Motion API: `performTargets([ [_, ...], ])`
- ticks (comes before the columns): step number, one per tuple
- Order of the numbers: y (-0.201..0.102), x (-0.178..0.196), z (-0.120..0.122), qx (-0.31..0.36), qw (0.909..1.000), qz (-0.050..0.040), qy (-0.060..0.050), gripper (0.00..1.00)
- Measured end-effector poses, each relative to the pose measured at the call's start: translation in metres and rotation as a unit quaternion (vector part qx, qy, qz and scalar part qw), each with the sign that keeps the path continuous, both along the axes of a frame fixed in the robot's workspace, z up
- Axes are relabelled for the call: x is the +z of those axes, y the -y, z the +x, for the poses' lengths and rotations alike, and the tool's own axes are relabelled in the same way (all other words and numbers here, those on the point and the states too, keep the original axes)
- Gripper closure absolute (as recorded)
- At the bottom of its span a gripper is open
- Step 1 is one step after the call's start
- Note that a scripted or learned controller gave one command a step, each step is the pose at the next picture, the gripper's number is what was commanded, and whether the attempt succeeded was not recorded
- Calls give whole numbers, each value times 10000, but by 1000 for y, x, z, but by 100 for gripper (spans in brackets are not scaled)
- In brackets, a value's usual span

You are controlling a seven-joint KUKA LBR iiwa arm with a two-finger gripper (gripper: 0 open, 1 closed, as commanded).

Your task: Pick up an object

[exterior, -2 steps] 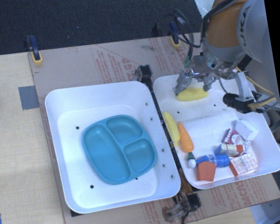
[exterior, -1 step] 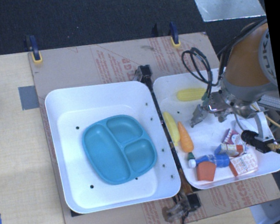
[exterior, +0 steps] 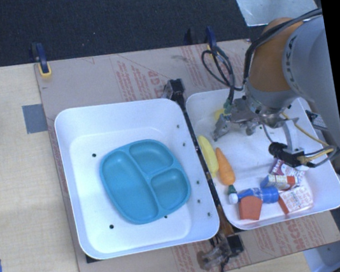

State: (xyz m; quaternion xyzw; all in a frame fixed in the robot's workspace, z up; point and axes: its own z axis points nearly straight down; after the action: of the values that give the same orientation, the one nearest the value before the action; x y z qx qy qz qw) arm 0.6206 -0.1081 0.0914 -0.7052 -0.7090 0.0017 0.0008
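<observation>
A: Where are the jaws (exterior: 240,123)?

B: They hang low in the right bin (exterior: 250,151), near its back end. The grey arm (exterior: 287,64) with the orange band is above them.

A: Are they shut tight or loose?

B: I cannot tell. The metal bits are too small and mixed up with the arm.

A: What is close to them?

B: A yellow banana (exterior: 208,153) lies just down and to the left of the jaws, by the bin's left wall. An orange carrot (exterior: 225,166) lies right beside the banana, just below the jaws.

A: And further off?

B: Lower down there is a blue bottle (exterior: 257,195) lying flat, touching a red block (exterior: 250,208). Two small red and white boxes (exterior: 289,186) sit to its right.

A: What about the other bin?

B: The left bin (exterior: 74,180) holds a blue plate (exterior: 144,180) with three parts, well away to the left of the jaws. Both bins sit on the counter (exterior: 14,210).
</observation>
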Motion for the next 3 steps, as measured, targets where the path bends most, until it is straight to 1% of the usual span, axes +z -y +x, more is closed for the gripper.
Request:
performTargets([
  [1, 23, 1, 36, -7, 10000, 6, 5, 0],
  [2, 41, 55, 36, -10, 10000, 3, 16, 0],
  [3, -36, 101, 36, -2, 10000, 11, 15, 0],
])
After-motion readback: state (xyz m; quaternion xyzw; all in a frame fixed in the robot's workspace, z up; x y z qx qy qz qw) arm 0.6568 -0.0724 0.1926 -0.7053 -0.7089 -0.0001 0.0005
